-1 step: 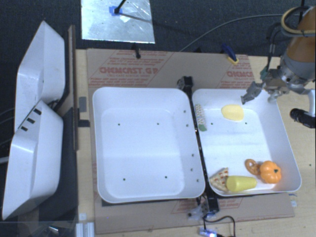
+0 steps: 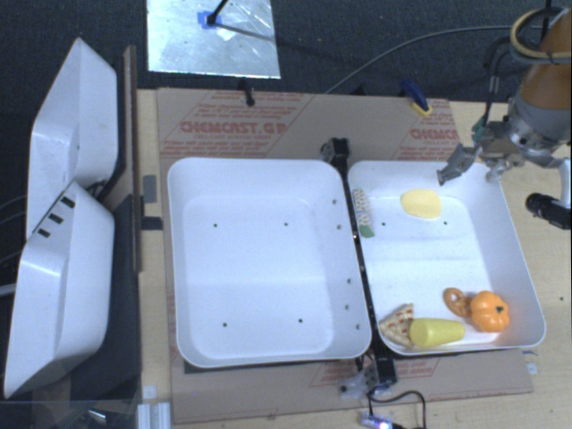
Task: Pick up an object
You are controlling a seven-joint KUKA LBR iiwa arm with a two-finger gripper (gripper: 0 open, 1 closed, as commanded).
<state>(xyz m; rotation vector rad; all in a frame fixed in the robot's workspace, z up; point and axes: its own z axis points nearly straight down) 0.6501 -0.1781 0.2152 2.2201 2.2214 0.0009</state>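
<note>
My gripper (image 2: 471, 168) hangs over the far right rim of the right bin (image 2: 514, 239), fingers spread open with nothing between them. A pale yellow round object (image 2: 421, 204) lies in that bin just left of and below the fingertips. At the bin's near edge sit a small orange pumpkin (image 2: 489, 311), a brown pretzel (image 2: 456, 302), a yellow-green cylinder (image 2: 435, 332) and a pizza slice (image 2: 399, 323).
The left bin (image 2: 259, 257) sits beside the right one, split by a black divider (image 2: 357, 266). Two spare white bins (image 2: 63, 231) lean at the far left. A shiny metal plate (image 2: 213, 25) lies beyond the bench.
</note>
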